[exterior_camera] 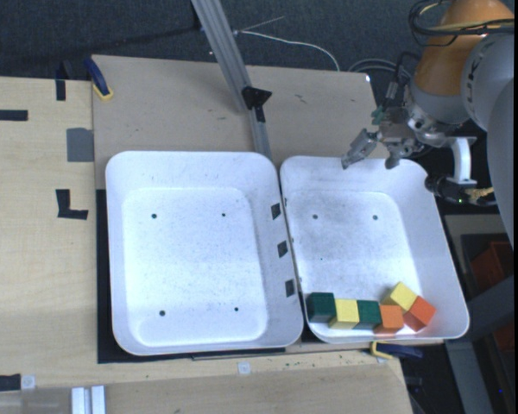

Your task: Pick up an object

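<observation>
Nearest the camera, along the near wall of the right bin [432,231], sits a row of small blocks: dark green block [320,305], yellow block [346,310], green block [367,313], orange block [390,317], then a tilted yellow block [403,296] and a red-orange block [419,312] at the right end. They touch or nearly touch, packed tight against the bin's front rim, so any of them could serve as the pick target. The row's long axis runs left to right along that rim, with the last two blocks skewed off it.

The left bin [121,231] lies just beside the right one, with black clips at the seam between them.

Farther back, the end effector [378,152] hangs over the far rim of the right bin, fingers spread apart and nothing between them. One arm only, reaching in from the right, orange band above the wrist.

Key relation: blocks lie well apart from the end effector, across the whole bin floor, toward the camera and slightly right of it. My read is that the move needs a long traverse toward the near rim, then a descent; tight packing and the wall behind could block finger entry.

No brand, label or readable writing anywhere; black tape marks on the desk [26,257] carry no text
</observation>
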